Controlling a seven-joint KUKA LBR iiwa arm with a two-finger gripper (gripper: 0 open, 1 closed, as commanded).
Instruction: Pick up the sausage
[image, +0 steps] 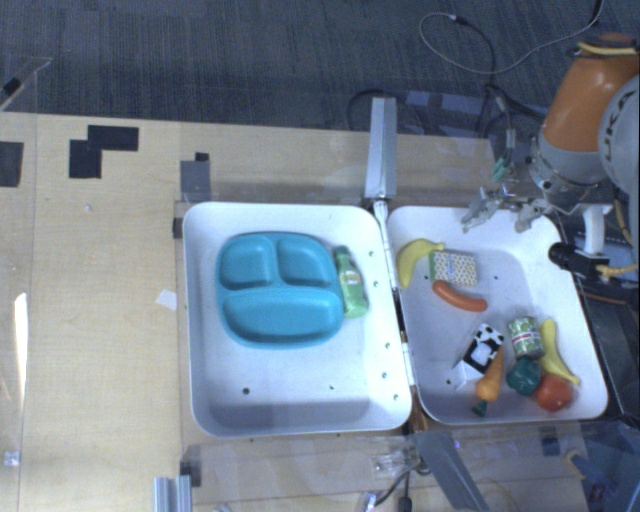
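At the frame's upper right, the tool (503, 208) hangs spread open and empty, while the sausage (459, 296) lies free below it in the right bin (575, 300).

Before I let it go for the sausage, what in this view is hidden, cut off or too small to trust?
- gripper: too small and blurred over the right bin's far rim to tell its fingers' state.
- arm: cut off by the picture's top right edge.
- carrot, tomato and neighbours: heaped together, contacts and lower parts unclear.
- sausage: in plain sight, but whether it touches the patterned packet is unclear.
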